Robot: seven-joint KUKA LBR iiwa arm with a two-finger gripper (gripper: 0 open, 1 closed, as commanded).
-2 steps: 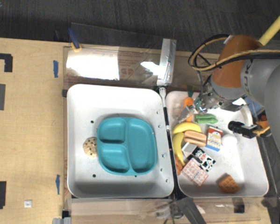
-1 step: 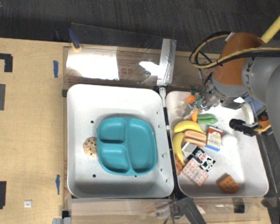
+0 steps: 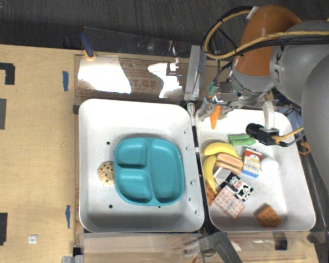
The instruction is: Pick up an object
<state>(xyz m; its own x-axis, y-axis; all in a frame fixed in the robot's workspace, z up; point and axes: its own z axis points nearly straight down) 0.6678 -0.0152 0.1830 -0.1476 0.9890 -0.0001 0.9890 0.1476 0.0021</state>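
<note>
My gripper (image 3: 214,110) hangs over the far left corner of the right bin (image 3: 301,190). A small orange carrot-like piece (image 3: 213,120) sticks out downward from between its fingers, lifted above the bin floor. Below it in the same bin lie a yellow banana (image 3: 209,168), a tan hot-dog bun (image 3: 229,161), a green piece (image 3: 240,139), a small red and white juice box (image 3: 252,162), a black and white patterned carton (image 3: 237,186), a pink patterned packet (image 3: 227,202) and a brown cracker (image 3: 268,215).
The left bin (image 3: 93,130) holds a teal divided plate (image 3: 149,170) and a round speckled cookie (image 3: 105,172) at the plate's left. A ridge (image 3: 194,157) separates the two bins. The grey arm with its orange band (image 3: 265,37) reaches in from the upper right.
</note>
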